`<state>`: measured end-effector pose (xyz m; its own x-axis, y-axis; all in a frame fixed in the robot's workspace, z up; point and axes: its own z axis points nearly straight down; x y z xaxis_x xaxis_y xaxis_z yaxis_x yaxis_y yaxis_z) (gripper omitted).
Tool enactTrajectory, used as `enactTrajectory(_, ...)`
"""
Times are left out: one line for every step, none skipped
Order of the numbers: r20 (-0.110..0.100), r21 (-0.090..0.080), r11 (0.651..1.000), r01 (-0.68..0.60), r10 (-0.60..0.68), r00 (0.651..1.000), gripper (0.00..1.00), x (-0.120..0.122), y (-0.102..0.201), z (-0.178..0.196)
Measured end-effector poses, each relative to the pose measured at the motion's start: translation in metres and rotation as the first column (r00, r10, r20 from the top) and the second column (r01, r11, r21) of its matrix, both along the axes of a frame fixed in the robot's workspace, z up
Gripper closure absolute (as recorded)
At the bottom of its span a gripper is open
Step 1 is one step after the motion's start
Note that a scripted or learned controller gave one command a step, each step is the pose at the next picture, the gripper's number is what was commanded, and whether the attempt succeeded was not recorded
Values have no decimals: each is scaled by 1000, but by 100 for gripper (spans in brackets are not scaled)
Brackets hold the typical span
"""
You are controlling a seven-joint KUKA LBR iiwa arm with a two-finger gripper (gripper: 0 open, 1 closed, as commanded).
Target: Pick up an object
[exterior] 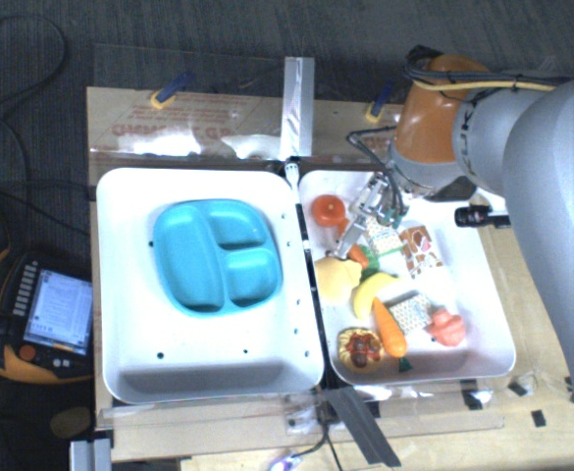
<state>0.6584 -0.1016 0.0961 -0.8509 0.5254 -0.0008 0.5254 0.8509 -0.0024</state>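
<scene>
Camera view looks down on a desk (110, 130) carrying two shallow white bins side by side. Left bin (130, 361) holds a turquoise divided tray (218, 255) lying flat near its middle. Right bin (483, 346) holds a heap of small toy foods: a red tomato (328, 210) near the upper left corner, a pale yellow piece (336, 277) against the left wall, a yellow banana (369, 292) just beside it, an orange carrot (390, 330) lying slantwise below the banana, a round dark pastry-like item (359, 347) at the lower left, a pink-red piece (446, 327) at the lower right, a small patterned packet (410, 312) between carrot and pink piece, and a brown-and-white carton (421, 247) toward the upper right. The grey arm (532, 155) with its orange band (432, 126) reaches in from the right, and the claw (355, 238) hangs low over the upper part of the right bin, between the tomato and the carton, its tip just above the pale yellow piece and a small orange-and-green item (363, 256). Whether it is spread or pressed together cannot be told, and nothing can be seen pinched in it. A handheld pendant with a lit screen (46, 317) lies on the floor left of the desk, with black cables (17, 86) nearby.
</scene>
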Motion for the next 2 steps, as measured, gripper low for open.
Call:
enactTrajectory(3, -4, 1000, -3, 3, 1000, 100, 1, 1, 10)
enactTrajectory(4, 1, 999, 52, -52, 999, 100, -36, 53, 141)
